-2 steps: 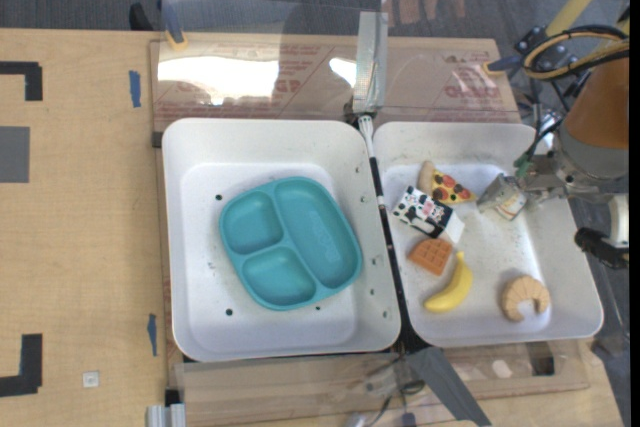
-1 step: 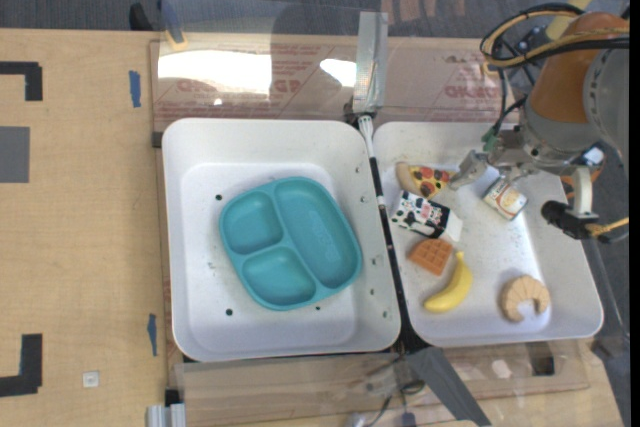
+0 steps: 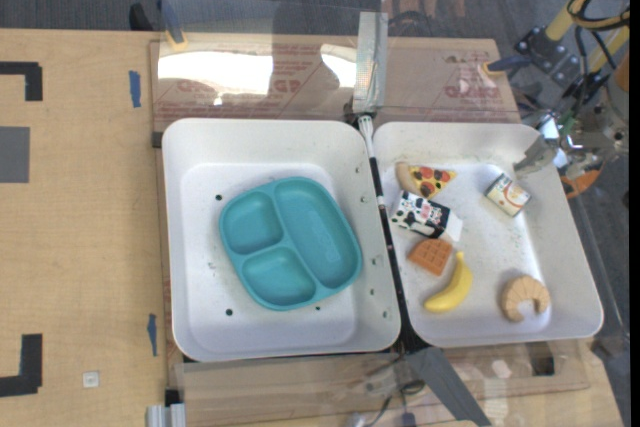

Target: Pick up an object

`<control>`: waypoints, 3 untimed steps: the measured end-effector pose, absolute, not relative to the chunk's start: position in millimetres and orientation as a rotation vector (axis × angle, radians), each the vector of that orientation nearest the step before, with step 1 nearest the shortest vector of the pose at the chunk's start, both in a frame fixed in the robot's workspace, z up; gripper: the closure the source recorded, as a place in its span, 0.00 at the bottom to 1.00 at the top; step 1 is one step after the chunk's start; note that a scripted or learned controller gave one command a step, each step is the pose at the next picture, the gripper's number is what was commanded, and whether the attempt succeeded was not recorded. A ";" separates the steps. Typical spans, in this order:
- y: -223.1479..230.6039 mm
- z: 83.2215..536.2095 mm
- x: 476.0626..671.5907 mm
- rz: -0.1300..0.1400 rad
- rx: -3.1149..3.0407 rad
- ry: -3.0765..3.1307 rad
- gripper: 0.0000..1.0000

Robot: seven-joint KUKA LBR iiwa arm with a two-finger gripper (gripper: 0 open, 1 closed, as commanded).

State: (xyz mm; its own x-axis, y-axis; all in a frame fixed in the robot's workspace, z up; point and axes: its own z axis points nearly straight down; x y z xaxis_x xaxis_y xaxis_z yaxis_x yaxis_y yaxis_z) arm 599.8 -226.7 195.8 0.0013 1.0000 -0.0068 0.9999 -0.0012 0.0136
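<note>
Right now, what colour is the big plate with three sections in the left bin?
The divided plate is teal blue, plain in the camera view.

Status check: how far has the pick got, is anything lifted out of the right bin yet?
Nothing looks lifted. The yellow toy banana, tan croissant, pizza slice, brown waffle, black-and-white spotted carton and small white carton all lie in the right white bin. The gripper hangs by that small carton, holding nothing visible. Grasp and lift remain.
</note>
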 end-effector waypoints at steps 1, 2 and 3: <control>-223.6 200.3 599.4 0.003 2.213 2.219 1.00; -142.4 88.5 614.7 0.008 2.210 2.224 1.00; -144.1 86.6 613.2 0.005 2.216 2.222 0.00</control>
State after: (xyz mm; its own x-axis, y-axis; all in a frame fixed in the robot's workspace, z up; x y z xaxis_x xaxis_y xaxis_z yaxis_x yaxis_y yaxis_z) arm 613.2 -144.1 86.6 -0.0030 1.0000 -0.0002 1.0000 0.0030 0.0045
